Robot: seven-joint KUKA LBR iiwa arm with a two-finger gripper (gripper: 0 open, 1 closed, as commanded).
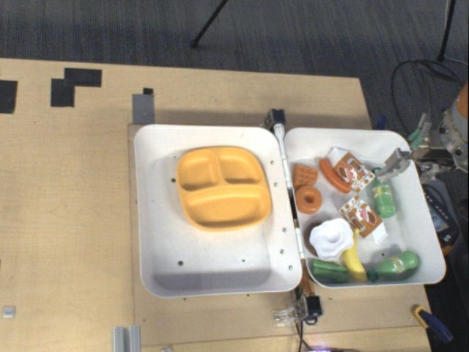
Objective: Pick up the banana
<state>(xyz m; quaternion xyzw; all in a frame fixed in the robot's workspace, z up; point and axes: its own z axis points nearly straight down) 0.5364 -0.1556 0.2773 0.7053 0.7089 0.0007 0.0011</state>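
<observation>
The banana lies low in the right bin, wedged between the white cup and green veg. The gripper hovers far above it; jaws' state I cannot tell. A descent could nudge or snag neighbours instead.

The desk is a light tan wooden surface. 2 shallow white bins sit on it side by side, touching along their inner edges: the left bin and the right bin. Black square patches mark the desk near its far left edge. A small grey bracket stands just behind the left bin's far corner, and a black clamp sits where the 2 bins meet at the back.
</observation>
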